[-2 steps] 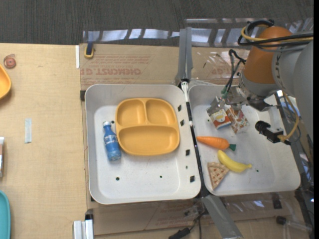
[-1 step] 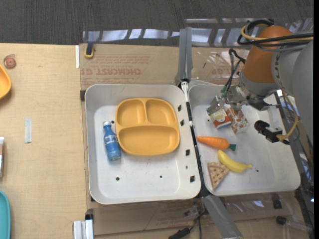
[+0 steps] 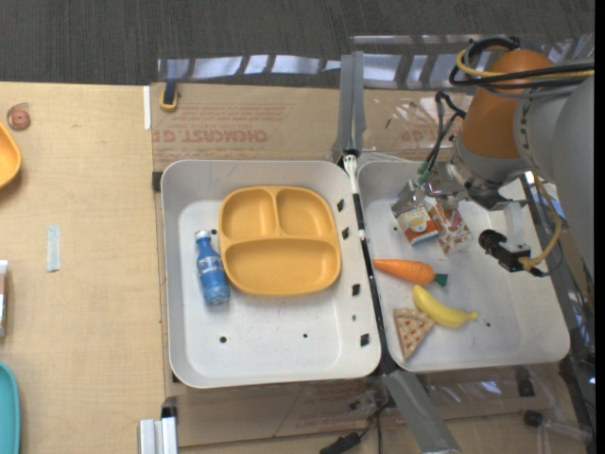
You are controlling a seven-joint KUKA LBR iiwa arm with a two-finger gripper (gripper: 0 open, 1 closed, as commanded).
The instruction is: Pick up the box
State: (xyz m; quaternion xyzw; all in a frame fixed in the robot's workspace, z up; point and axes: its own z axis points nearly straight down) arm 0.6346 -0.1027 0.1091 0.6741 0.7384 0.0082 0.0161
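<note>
In the camera view, two shallow white plastic bins sat side by side on the tan surface (image 3: 76, 291). The left bin (image 3: 189, 348) held a smooth orange tray (image 3: 280, 239) with three compartments and rounded corners, and just left of it a small blue bottle (image 3: 212, 268) lay on its side. The right bin (image 3: 515, 334) held the box (image 3: 416, 223), a small carton printed in white and orange, at its upper left. Just right of the box lay a crinkly clear packet (image 3: 454, 230). Below them lay a tapered carrot (image 3: 405, 270), a curved banana (image 3: 444, 308) and a flat triangular pizza slice (image 3: 410, 330). The gripper (image 3: 427, 195) sat directly over the box and packet, under the orange band. Whether it was open or closed could not be told.
</note>
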